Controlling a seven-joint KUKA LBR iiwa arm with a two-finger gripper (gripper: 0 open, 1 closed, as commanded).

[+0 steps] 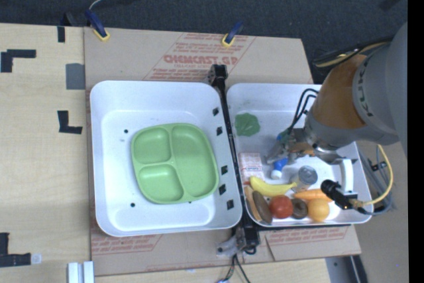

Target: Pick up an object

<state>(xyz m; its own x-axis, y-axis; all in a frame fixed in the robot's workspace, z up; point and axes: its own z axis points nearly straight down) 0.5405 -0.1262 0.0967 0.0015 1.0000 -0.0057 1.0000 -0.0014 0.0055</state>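
The right bin (265,97) holds a pile of small toy foods near its front edge: a yellow banana (269,187), a red tomato (281,207), an orange carrot (313,195), a yellow lemon (318,210) and a brown piece (262,207). A green leaf-shaped piece (247,124) lies alone toward the back. My gripper (281,157) is low in the right bin, just above the banana, next to a small blue and white item (279,168). The arm's wrist covers much of it.
A green divided plate (175,162) lies in the left bin (106,142). A pink packet (250,162) lies by the divider between the bins. The grey and orange arm (351,99) covers the right bin's far right side. A round grey object (307,175) sits beside the pile.
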